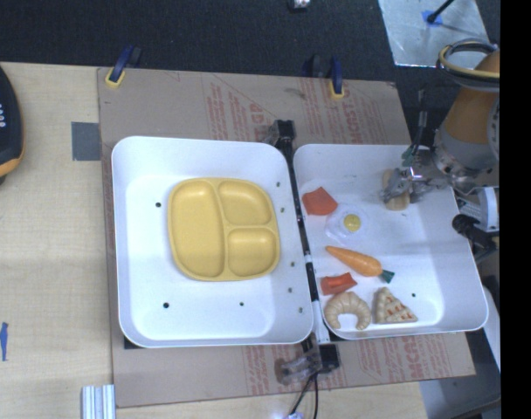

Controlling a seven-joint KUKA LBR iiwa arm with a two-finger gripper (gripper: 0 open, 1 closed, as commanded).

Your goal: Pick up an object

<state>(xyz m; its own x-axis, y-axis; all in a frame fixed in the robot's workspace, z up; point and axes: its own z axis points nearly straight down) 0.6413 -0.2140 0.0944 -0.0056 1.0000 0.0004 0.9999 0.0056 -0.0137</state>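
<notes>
Starting at the near rim of the right bin (462, 317): a croissant (348, 311) and a pizza slice (393, 307) side by side, close together. Just behind the croissant, a small red piece (338, 282). Farther in, a carrot (357, 260) lying at a slant, green end toward the right. Beyond it, a fried egg (348, 224), yolk up, and to its left an orange-red chunk (319, 202) close to the bin's left wall. At the far right corner of the same bin, the gripper (398, 188) low over a tan lump (396, 201), right at it. Impossible to tell whether parted, closed, or clamped on the lump.

In the left bin (134, 312), a yellow divided plate (222, 228) with three compartments, lying flat near the middle, well apart from the food.
</notes>
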